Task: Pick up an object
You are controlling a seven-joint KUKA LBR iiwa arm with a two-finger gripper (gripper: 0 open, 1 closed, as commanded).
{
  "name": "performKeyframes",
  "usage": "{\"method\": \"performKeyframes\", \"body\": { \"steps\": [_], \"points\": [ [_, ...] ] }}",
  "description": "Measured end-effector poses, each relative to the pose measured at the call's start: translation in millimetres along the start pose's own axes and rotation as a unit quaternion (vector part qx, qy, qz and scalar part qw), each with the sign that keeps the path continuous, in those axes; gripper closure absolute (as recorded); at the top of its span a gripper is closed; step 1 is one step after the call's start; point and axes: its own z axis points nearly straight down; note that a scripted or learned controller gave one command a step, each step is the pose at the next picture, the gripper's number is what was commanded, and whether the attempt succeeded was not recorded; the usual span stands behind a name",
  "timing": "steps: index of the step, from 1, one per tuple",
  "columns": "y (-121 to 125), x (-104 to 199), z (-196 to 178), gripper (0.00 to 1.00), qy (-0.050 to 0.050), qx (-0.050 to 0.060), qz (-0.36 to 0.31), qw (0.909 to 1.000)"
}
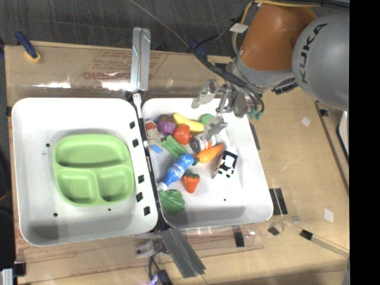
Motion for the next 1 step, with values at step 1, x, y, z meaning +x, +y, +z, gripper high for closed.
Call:
{"method": "performKeyframes", "body": {
  "steps": [1],
  "points": [
    [-7.8, 13.8, 151.1, 0.0, 0.001, -0.001, -0.063, 0.998]
  ]
}}
